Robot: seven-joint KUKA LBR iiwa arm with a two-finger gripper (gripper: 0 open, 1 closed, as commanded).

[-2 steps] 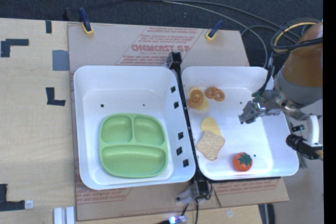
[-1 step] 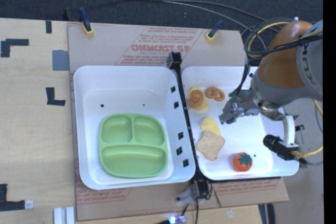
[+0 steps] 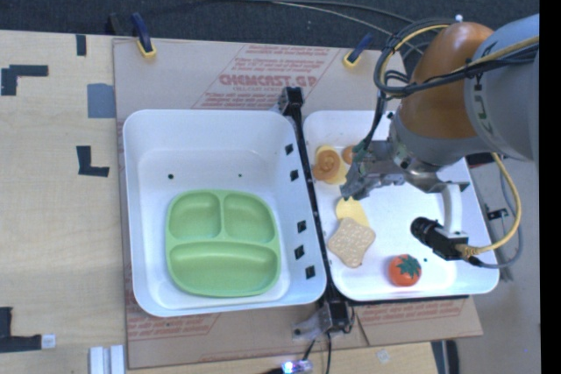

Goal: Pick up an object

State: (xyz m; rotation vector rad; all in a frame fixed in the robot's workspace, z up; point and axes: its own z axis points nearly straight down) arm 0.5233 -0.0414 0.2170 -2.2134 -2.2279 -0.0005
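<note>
While the arm [image 3: 465, 92] reaches in over the right bin [image 3: 456, 283], its gripper [image 3: 358, 186] sits low near that bin's left wall, just above a yellow piece [image 3: 352, 211]; can't tell how the claw stands or whether it has hold of anything. Right bin also has an orange round toy [image 3: 327, 163] near the far left corner, a tan cracker [image 3: 351, 242] by the left wall toward the near edge, and a tomato [image 3: 404, 270] at the near edge. Left bin [image 3: 140, 144] carries a green divided plate [image 3: 223, 243].
</note>
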